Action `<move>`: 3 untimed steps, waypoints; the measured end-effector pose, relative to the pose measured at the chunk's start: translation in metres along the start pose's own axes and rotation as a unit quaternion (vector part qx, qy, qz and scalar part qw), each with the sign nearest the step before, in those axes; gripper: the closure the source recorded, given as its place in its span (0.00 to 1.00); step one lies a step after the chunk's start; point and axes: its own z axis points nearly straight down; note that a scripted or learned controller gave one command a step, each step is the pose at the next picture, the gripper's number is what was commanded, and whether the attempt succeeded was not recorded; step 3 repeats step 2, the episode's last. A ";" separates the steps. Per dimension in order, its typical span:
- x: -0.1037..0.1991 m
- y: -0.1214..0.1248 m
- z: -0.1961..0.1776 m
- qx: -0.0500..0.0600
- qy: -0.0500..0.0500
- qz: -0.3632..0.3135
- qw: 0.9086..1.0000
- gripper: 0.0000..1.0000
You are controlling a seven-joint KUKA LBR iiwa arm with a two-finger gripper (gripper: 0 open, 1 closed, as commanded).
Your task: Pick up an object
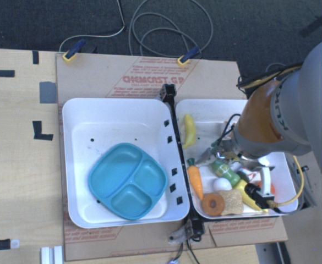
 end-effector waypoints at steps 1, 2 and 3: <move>0.005 -0.001 -0.007 0.007 0.006 -0.004 1.000 1.00; 0.053 -0.044 -0.101 0.011 0.011 -0.009 1.000 1.00; 0.053 -0.044 -0.101 0.011 0.011 -0.009 1.000 1.00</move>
